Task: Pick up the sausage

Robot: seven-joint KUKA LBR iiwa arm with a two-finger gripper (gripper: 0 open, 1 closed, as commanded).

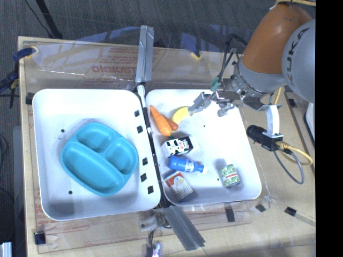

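Observation:
The sausage [163, 120] is an orange-red, elongated piece lying at a slant by the left wall of the right bin [244, 143], near its back. A yellow piece [181, 113] touches it on the right. My gripper [212, 106] hangs over the back of the right bin, to the right of the sausage and a little above it. Its two fingers are spread open with nothing between them. The left fingertip [199, 105] is close to the yellow piece.
In the right bin lie a black-and-white item [178, 144], a blue bottle [185, 165], a red packet [179, 186] and a small green can [230, 176]. The left bin [48, 116] holds a blue divided plate [99, 157]. Cables [284, 146] run at the right.

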